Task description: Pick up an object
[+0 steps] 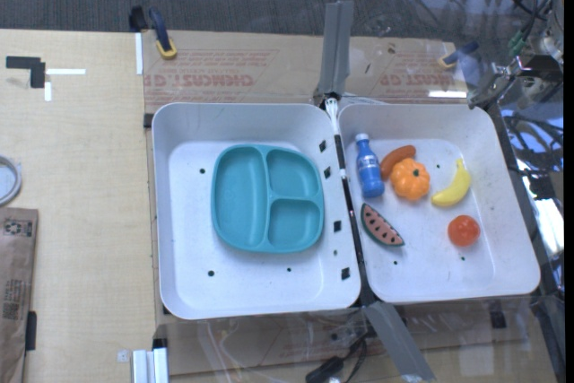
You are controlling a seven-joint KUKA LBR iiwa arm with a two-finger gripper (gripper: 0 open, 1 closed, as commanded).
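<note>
The right bin [515, 257] holds several toy foods. A blue bottle with a white cap [368, 166] lies near its left wall. To the right of the bottle sit an orange pumpkin [411, 180] and, touching its upper side, a reddish sausage [397, 158]. A yellow banana [453, 186] lies to the right of the pumpkin. Below it rests a red tomato [464, 230]. A watermelon slice [382, 226] lies near the bin's left wall, below the bottle.
The left bin [175, 220] holds a teal divided plate [267, 197]. A grey post [336, 49] rises behind the divider between the bins. Cables and fittings [525, 40] crowd the upper right corner. A tape roll [5, 182] and a brown bag [14, 282] lie far left.
</note>
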